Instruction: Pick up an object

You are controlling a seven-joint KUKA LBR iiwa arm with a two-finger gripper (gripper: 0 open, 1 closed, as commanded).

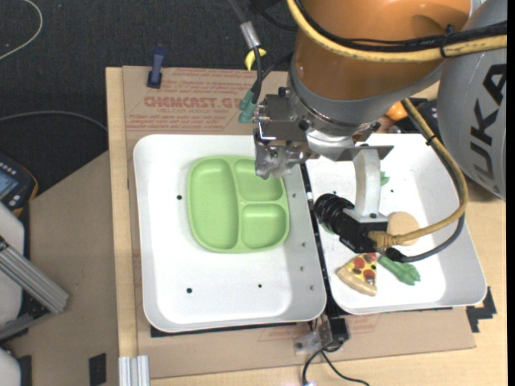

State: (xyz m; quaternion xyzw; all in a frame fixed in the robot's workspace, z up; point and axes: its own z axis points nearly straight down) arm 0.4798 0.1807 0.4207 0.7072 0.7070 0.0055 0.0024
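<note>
A light green divided plate [233, 207] lies in the left white bin [161, 240]. My gripper [269, 163] hangs low over the plate's far right corner, close to the wall between the bins. A toy pizza slice [359, 273] lies at the front of the right bin [438, 191], with a dark green toy [403, 270] just to its right. A tan rounded thing [403, 221] sits behind them. The arm's orange band hides the back of the right bin.
A cardboard sheet with red print [189, 95] lies under and behind the bins, and a blue clip [155, 67] sits at its far left corner. Cables run over the dark floor at the left. A small green bit [385, 178] shows beside the pale bracket.
</note>
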